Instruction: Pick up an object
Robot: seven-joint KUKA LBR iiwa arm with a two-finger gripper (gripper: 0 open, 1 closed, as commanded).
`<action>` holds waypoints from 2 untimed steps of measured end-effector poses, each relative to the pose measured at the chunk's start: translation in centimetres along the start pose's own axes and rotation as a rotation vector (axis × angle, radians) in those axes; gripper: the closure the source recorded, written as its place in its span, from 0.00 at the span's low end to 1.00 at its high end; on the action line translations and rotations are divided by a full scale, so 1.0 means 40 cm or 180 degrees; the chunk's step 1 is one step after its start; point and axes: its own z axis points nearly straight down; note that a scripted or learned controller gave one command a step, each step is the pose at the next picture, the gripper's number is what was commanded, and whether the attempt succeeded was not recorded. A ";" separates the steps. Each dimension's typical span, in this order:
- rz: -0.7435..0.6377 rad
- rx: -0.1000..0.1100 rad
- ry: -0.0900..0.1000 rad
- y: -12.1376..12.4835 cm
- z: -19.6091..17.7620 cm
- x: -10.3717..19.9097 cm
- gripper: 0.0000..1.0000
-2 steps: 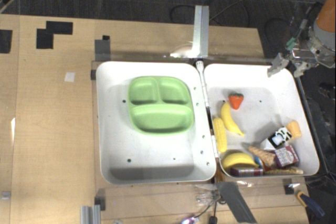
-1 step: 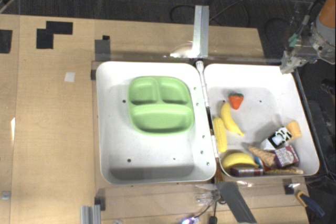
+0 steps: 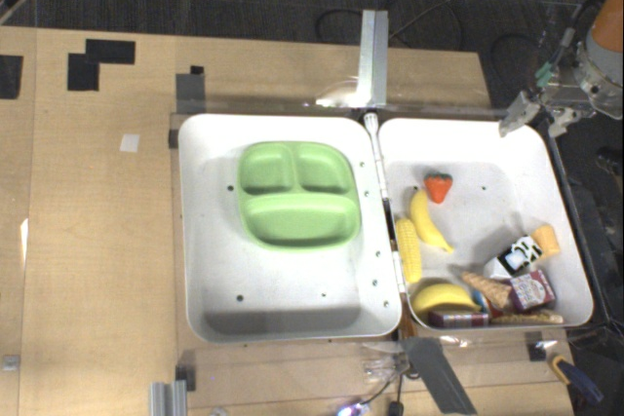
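Here I look down on a wooden bench (image 3: 88, 209) with two shallow white bins side by side. The left bin (image 3: 210, 297) holds a green divided plate (image 3: 297, 193), lying flat with its long side running left to right. The right bin (image 3: 487, 161) holds the small items, crowded toward its near edge. A banana (image 3: 427, 221) lies with its long axis slanting from upper left to lower right; just beside it, against the left wall, a corn cob (image 3: 409, 250) points nearly straight toward me. A second banana (image 3: 444, 295) curves along the near wall. A strawberry (image 3: 440, 187) sits just above the first banana, stem end up. An ice-cream cone (image 3: 485, 286) points up-left.

My arm (image 3: 604, 54) enters at the upper right (only its wrist end is visible). The gripper (image 3: 536, 112) hangs over the bin's far right corner, well apart from every item, holding nothing; I cannot tell how far its fingers are spread.
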 end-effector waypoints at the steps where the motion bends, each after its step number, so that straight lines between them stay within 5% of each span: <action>1: -0.0421 0.0030 0.0015 -0.133 0.322 0.137 0.00; 2: -0.0406 0.0008 0.0012 -0.013 0.357 0.201 0.00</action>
